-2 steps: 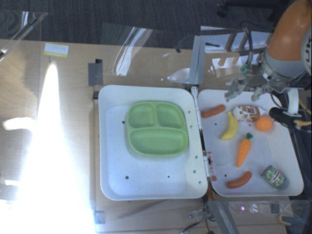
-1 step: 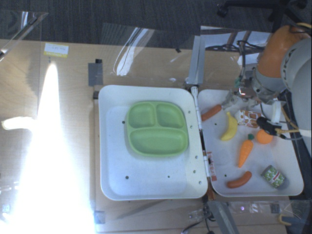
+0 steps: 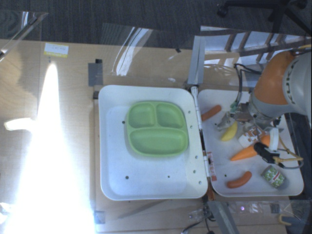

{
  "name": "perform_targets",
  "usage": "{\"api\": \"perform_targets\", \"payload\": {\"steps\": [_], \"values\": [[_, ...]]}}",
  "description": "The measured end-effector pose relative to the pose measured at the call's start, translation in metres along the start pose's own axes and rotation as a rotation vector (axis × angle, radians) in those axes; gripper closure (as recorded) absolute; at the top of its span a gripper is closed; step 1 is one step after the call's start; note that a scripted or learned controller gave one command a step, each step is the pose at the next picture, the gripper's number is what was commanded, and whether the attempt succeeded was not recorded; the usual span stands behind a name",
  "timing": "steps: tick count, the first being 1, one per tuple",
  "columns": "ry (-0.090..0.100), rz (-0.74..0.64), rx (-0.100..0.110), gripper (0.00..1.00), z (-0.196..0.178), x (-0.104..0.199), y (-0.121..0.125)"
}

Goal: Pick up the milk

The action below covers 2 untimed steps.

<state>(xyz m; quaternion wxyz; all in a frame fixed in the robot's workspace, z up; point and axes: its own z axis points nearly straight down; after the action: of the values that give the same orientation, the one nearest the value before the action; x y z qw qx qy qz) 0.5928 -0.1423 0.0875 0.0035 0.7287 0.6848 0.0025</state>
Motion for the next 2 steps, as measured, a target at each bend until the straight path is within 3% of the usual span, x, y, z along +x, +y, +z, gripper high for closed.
{"api": "perform_targets", "payload": {"steps": [1, 2], "values": [[-0.003, -0.009, -0.003, 0.0, -0.002, -0.035, -0.101], [-0.005, -0.011, -0.012, 1.0, -0.014, -0.035, -0.097]]}}
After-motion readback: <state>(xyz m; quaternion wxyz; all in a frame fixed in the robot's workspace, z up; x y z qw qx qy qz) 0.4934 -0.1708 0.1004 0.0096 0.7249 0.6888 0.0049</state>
